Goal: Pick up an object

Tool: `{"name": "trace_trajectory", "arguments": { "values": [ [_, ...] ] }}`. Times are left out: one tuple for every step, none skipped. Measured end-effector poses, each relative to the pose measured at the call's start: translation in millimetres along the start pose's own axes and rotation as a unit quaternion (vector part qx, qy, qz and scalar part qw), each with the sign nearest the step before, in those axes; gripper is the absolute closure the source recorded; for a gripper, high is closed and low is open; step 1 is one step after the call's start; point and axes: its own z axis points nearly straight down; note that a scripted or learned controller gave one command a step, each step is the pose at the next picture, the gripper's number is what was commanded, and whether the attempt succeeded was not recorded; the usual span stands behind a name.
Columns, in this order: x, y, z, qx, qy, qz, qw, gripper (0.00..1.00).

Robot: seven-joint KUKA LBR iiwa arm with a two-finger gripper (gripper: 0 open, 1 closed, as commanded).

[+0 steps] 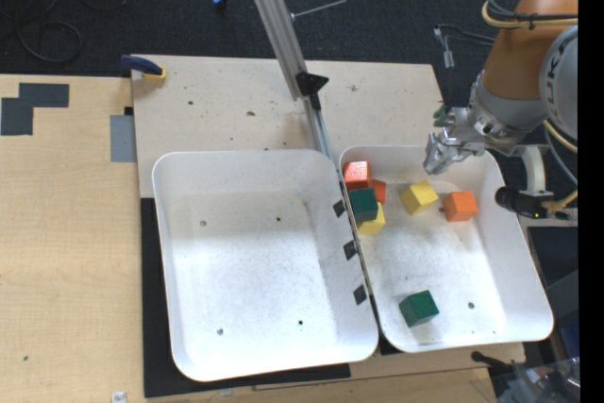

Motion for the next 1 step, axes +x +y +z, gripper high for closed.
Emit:
{"name": "trace_trajectory", "arguments": {
  "values": [
    [-1.4, 1.1, -53.6, 0.0, 0.0, -0.002, 1.0, 1.0]
  ]
}}
